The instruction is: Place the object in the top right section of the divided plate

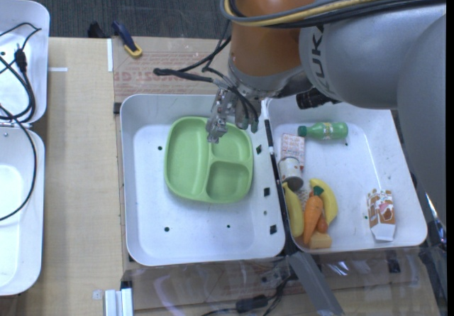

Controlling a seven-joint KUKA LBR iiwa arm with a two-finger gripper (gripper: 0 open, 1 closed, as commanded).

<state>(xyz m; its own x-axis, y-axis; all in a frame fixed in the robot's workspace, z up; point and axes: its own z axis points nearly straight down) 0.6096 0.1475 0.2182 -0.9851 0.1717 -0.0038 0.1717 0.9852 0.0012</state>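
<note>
While poised low over the left bin, gives away nothing of its own state: gripper spread or pressed together, impossible to tell, and just as unclear whether anything sits in it. Hangs above the upper edge of the top right section of the green divided plate.

Lying flat in the upper middle of the left bin, that plate. Nearly square with rounded corners, so no clear long axis. Main divider running up and down the view. Three sections counted: one large on the view's left, two small stacked on the right.

Close to the bin's right wall and near its far wall. Broad bare white floor to the left of the plate and below it.

Alongside, touching wall to wall, the right bin. Counted inside: one green bottle on its side, long axis left to right across the view; two bananas; one carrot between them; one small carton well apart near the right wall; one packet by the left wall.
</note>
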